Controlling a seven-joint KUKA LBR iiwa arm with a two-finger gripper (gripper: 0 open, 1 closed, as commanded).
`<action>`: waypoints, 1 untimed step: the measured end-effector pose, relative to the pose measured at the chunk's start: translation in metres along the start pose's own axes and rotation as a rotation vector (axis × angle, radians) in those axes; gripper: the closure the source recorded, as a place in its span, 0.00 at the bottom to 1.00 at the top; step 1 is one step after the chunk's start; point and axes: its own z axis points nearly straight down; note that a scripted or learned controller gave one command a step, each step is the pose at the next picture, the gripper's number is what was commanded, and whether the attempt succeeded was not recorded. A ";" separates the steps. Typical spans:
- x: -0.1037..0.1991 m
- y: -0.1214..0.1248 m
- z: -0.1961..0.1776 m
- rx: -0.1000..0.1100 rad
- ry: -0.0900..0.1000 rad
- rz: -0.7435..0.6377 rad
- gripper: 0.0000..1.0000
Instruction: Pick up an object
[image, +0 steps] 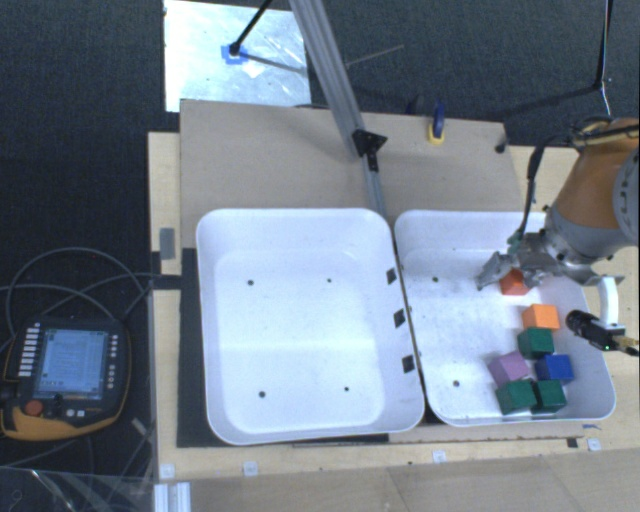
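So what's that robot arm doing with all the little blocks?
The arm's tool is down in the right bin, right at a red-orange block. Whether it has actually gripped it is unclear. The other blocks, orange, green, purple and blue, sit clustered nearby in that bin.

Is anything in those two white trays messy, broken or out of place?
Nothing stands out. The blocks sit bunched in the right tray near its right side, one red block apart under the gripper. No spill or damage shows.
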 end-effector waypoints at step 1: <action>0.000 0.003 -0.015 -0.009 -0.001 -0.002 1.00</action>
